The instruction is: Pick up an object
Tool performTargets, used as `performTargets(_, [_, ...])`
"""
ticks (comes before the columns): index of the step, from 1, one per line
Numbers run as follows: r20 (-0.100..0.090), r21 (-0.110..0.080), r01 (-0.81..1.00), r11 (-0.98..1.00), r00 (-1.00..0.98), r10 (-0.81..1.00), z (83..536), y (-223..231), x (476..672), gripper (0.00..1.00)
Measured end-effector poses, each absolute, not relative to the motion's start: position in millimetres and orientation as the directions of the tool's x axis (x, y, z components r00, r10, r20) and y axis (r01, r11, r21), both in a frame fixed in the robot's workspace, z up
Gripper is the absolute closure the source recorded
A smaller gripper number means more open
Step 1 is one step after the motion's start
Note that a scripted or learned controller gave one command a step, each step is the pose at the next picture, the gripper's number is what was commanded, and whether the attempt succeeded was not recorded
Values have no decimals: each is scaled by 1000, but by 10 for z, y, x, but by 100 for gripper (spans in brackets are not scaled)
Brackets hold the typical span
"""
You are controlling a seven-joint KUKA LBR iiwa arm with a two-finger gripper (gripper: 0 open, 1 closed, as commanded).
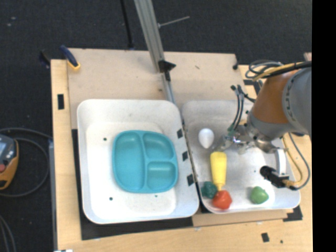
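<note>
In the right bin point(210, 112) lie a white egg-shaped object point(206, 137), a yellow bottle-like object point(218, 168), a small teal piece point(209, 188), a red round object point(222, 199) and a green round object point(258, 195). My gripper point(234, 140) hangs over the bin's middle, just right of the white object and above the top of the yellow one. Its fingertips are lost among cables and the wrist body. Nothing shows between them.
The left bin point(92, 114) holds a teal divided plate point(145, 160). A metal post point(152, 35) slants up from the bench behind the bins. The arm's orange band point(273, 96) and cables cover the right bin's far right corner.
</note>
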State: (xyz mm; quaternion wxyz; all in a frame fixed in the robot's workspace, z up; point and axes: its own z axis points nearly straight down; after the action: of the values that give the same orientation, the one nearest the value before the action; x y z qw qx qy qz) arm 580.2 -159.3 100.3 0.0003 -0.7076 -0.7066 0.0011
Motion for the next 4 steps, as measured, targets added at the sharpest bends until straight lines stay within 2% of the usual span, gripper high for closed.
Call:
performTargets(1, [-2, 5, 1000, -6, 6, 1000, 1145, -1610, 5817, 100])
performTargets(4, [-3, 8, 1000, 3, -3, 1000, 2493, -1643, 5755, 100])
